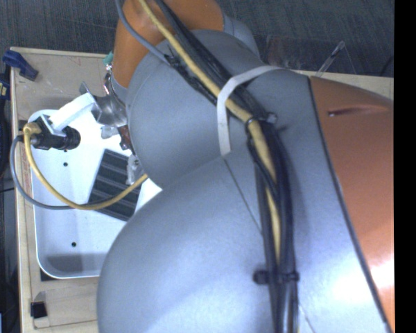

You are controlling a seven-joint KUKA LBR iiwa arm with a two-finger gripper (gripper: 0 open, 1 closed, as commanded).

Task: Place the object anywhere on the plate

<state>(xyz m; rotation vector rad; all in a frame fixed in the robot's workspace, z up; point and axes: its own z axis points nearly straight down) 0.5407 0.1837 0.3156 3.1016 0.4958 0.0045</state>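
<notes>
Closest to us is the big grey robot arm (215,207) with an orange band. It hangs over the shallow white plastic bin (62,266) and covers the bin's whole right side. A white strap holds dark and yellow cables along the arm.

Lower down, at the end of the arm, we see the hand (119,127). It sits over the top part of the bin, near the middle. The arm hides most of the hand, so we cannot tell if it is open or closed, or if it has anything in it.

Below that, inside the bin, lies a flat dark grey rectangle with ribs (114,184). It rests on the bin's white floor, just under the hand. Its right end goes out of sight under the arm. A yellow cable loops across it. We cannot pick out a plate for sure.

The bin sits on a pale wooden surface (55,68). A small black block (38,309) lies on the surface just below the bin's lower left corner. A blue clamp (17,62) sits beyond the bin's top left corner. Farthest away, past the top edge of the surface, is dark grey floor (55,12).
</notes>
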